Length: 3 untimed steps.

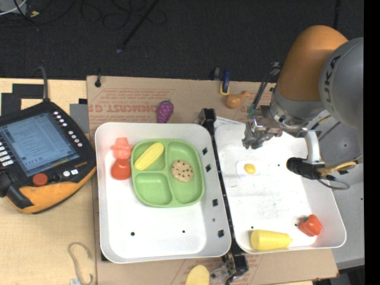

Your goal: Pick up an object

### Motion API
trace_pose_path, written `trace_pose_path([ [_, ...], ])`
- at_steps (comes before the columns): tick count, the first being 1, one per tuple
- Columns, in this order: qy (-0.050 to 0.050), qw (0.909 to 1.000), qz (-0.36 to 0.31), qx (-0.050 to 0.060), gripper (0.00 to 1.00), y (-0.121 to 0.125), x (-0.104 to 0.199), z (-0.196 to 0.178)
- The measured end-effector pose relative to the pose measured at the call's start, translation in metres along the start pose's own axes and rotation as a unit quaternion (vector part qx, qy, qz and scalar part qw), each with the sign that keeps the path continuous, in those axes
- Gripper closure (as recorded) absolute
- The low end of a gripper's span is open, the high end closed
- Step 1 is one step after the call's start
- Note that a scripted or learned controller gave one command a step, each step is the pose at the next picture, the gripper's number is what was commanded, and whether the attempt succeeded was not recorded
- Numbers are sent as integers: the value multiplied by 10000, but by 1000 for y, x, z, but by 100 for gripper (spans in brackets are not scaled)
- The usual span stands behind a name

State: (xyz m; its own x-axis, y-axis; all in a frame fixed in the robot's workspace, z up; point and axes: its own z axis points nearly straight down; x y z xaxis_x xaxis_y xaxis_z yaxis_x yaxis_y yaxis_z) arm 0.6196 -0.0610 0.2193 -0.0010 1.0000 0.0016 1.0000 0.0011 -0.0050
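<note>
Over the far left part of the right bin [332, 209]: gripper [254, 138], hanging from the grey arm [338, 82] with its orange band. Points down at the white floor, apart from every toy. Carries nothing that can be seen. Spread or pressed together: cannot tell from this angle.

Just below the gripper, on the bin floor: fried egg [249, 168], flat, white with a yellow yolk. Lies free, touching nothing else. Near the front wall of the same bin: yellow block [270, 240], on its side. Beside it to the right, close to the front right corner: red toy [309, 224].

Across the divider, inside the left bin [154, 242]: green divided plate [160, 192]. Holds a corn cob [148, 155] in its far left compartment and a cookie [182, 170] in its far right one. Touching the plate's left edge: red and pink toy [121, 159], upright.

Behind the bins, on the cardboard: purple grapes [165, 110] and an orange toy [237, 99]. Well off to the left on the bench: control pendant [41, 153].
</note>
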Motion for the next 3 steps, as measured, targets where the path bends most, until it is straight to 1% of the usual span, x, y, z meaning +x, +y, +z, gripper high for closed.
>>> trace_pose_path([
  [1, 5, 10000, -6, -4, 100, -25, 41, -13],
  [2, 0, 10000, -1, 2, 100, -37, 75, -3],
  [3, -5, 10000, 14, -17, 100, -41, 71, -15],
])
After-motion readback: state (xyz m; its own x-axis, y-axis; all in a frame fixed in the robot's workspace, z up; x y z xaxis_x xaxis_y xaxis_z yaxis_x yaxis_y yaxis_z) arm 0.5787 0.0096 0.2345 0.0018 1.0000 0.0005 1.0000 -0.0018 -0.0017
